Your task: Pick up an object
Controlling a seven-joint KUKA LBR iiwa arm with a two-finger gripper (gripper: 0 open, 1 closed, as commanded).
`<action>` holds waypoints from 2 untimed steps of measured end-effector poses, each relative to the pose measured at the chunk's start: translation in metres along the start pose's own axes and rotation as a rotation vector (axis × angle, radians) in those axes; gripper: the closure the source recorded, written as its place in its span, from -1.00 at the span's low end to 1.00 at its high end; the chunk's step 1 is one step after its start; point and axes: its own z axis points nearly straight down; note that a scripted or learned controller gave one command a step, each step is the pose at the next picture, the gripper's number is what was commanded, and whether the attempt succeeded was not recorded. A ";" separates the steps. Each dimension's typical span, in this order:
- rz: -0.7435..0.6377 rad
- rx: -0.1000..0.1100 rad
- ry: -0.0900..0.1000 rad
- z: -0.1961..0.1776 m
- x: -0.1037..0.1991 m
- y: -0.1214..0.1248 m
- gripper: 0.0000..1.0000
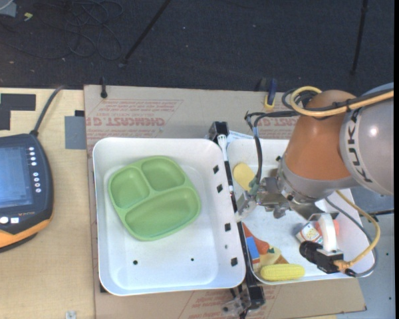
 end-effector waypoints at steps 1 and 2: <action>0.006 0.008 -0.004 -0.004 -0.006 0.002 1.00; -0.001 -0.001 -0.003 -0.022 0.079 -0.027 1.00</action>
